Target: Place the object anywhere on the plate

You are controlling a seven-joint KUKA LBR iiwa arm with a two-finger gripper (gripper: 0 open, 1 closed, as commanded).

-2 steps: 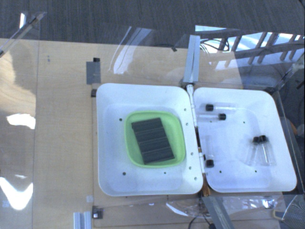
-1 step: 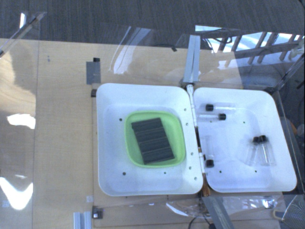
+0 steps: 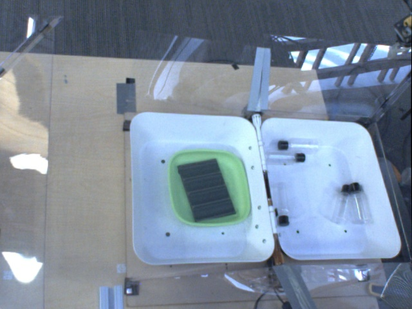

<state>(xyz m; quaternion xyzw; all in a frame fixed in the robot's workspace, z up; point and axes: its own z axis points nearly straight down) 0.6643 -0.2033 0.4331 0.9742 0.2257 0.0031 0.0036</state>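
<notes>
A square lime-green plate (image 3: 241,184) sits in the middle of the left white bin (image 3: 148,172). A dark grey ribbed rectangular block (image 3: 205,190) lies flat on the plate, turned slightly off square. In the right white bin (image 3: 380,237) lie several clear vials with black caps: two near the back left (image 3: 291,145) (image 3: 308,157), a pair side by side at the right (image 3: 353,203), and one by the left wall (image 3: 281,220).
The bins stand side by side on a wooden bench (image 3: 71,192), with a grey metal bar (image 3: 259,82) behind their join. Clear panels with bright glare ring the bench. Cables and a metal fitting (image 3: 283,288) lie at the front edge.
</notes>
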